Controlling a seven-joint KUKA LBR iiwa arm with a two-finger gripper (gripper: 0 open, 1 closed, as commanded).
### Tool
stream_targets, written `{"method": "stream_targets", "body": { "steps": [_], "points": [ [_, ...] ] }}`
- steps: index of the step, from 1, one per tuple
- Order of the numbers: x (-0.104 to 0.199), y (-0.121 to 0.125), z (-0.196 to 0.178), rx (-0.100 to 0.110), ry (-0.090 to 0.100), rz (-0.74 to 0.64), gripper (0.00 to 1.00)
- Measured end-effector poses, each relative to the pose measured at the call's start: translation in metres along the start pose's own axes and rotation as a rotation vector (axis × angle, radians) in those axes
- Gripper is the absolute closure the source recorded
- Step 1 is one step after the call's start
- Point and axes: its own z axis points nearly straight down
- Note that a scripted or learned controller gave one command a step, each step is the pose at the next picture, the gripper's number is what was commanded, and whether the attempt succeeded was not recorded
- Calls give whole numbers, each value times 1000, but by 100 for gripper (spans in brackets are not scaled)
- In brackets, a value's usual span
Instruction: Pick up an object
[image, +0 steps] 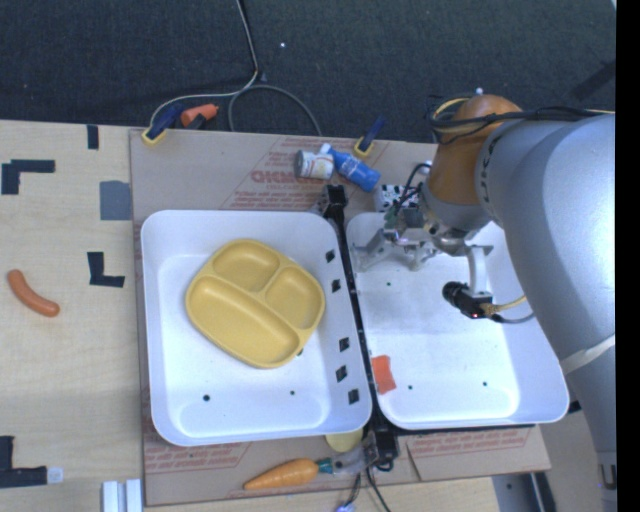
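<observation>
Gripper low over the far left corner of the right bin, just beside the divider between the two bins; whether it is released or clenched on anything cannot be told, the wrist hardware crowds it. Orange band sits directly above, grey arm filling the right side. Small orange block lies on the right bin's floor near its left wall, well apart from the gripper. Left bin holds a yellow divided plate, flat, roughly centred. Outside the bins: toy carrot at the near edge of the cardboard, orange sausage-shaped toy on the wooden bench far left, blue-and-white tube beyond the bins.
</observation>
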Motion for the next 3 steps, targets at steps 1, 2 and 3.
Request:
{"method": "stream_targets", "body": {
  "steps": [1, 2, 3],
  "points": [
    [4, 13, 0, 3, 1, 2, 0],
    [65, -23, -104, 2, 4, -2, 0],
    [-22, -16, -46, 8, -2, 9, 0]
  ]
}}
